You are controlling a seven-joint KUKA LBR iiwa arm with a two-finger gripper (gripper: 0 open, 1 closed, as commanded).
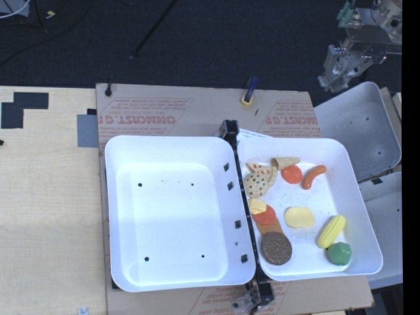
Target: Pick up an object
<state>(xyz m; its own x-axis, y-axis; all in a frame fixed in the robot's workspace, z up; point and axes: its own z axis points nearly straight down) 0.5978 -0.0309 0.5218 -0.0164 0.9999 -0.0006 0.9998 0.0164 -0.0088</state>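
You have two white bins (172, 151) on brown cardboard (164, 110) printed with red lettering. In the right-hand bin you'll see a yellow corn cob (331, 231), a green ball (339, 253), an orange sausage (313, 176), a red tomato (292, 174), a dark brown cookie (276, 248) and a tan, criss-crossed waffle (258, 180).

the left bin (125, 176) offers a wide bare floor for passing, while the right bin (351, 176) is crowded by a cookie (276, 248), corn cob (331, 231), green piece (339, 253), sausage (314, 176) and waffle (258, 180), leaving small gaps between them.
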